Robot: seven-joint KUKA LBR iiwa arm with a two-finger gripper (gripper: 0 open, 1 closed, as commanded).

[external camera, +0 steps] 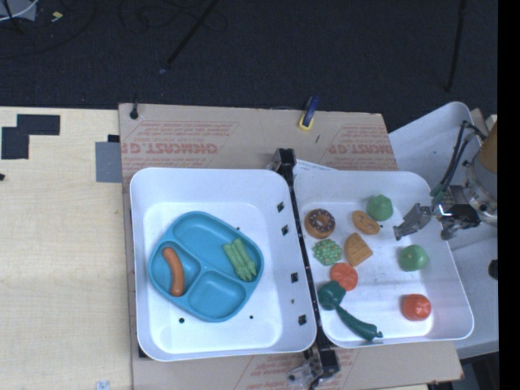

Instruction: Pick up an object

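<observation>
The right bin holds several toy foods: a chocolate donut, an orange pastry, a green round piece, a green cluster, an orange wedge, a red tomato, a green fruit, a red fruit and a dark green vegetable. My gripper hovers over the bin's right side, above the green fruit and right of the green round piece. Its fingers stand open with nothing between them.
The left bin holds a blue divided plate with a sausage and green beans. A black clip sits where the bins meet at the back. Cardboard lies under both bins.
</observation>
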